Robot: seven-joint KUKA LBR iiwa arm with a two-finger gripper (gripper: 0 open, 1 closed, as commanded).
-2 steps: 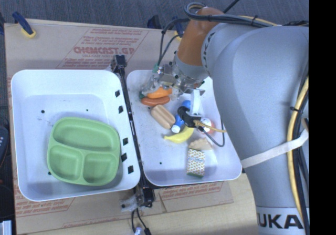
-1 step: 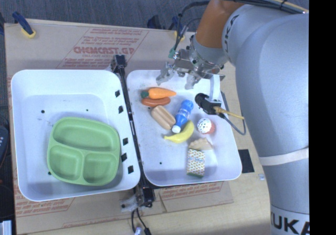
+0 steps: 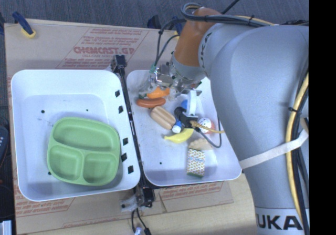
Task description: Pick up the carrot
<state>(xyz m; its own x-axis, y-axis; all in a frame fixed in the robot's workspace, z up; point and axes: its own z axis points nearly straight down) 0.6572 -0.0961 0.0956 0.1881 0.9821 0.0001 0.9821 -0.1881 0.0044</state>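
Note:
The carrot (image 3: 158, 92), a small orange piece, lies near the far left corner of the right bin (image 3: 157, 168). Just in front of it rests a red-orange sausage-shaped piece (image 3: 150, 103). My gripper (image 3: 157, 78) is low over the bin's far edge, directly above and behind the carrot. It is close to the carrot or touching it, and I cannot tell which. The grey arm with its orange band (image 3: 187, 39) reaches in from the right and hides the bin's far right part.
The right bin also holds a tan bread roll (image 3: 163, 117), a banana (image 3: 179, 136), a white bottle (image 3: 191, 103), a dark blue toy (image 3: 181, 115), a white ball (image 3: 205, 122) and a patterned box (image 3: 196, 163). A green divided plate (image 3: 84, 151) lies in the left bin (image 3: 31, 92).

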